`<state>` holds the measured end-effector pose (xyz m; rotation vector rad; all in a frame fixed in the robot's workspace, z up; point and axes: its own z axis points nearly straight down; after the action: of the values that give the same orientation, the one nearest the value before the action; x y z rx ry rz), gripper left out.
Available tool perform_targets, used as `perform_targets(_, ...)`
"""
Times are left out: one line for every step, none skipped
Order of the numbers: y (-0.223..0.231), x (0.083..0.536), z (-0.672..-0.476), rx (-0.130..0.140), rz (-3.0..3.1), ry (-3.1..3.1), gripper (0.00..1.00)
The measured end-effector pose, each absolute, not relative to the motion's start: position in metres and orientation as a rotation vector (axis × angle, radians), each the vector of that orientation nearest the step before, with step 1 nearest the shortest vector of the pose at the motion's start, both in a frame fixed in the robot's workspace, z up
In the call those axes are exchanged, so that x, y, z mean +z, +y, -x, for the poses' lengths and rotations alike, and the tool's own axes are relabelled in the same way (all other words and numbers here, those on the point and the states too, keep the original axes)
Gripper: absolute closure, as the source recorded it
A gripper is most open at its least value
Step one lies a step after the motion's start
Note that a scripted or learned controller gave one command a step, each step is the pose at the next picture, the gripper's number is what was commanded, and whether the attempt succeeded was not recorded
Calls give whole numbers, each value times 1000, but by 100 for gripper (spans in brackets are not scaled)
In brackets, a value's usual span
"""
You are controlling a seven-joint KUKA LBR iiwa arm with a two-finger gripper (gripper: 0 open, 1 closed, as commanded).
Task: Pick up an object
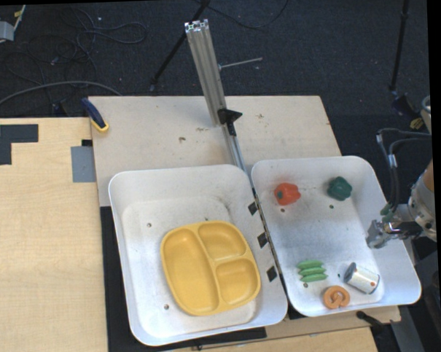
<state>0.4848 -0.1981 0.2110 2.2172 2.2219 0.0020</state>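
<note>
My tool sits at the three o'clock rim of the right bin, and I cannot tell whether it is released or clenched; nothing shows in its grasp. Nearest it, toward five o'clock in that bin, lie a small white cylinder, an orange ring and a green ridged piece, with a dark green lump at one o'clock and a red pepper at eleven. Across the tabletop, the left bin holds a yellow divided plate.
</note>
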Motion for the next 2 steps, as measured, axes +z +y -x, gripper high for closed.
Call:
perform_targets(-149,205,-498,1,-2218,2229,100)
perform_targets(-95,217,-509,2,-2216,2230,100)
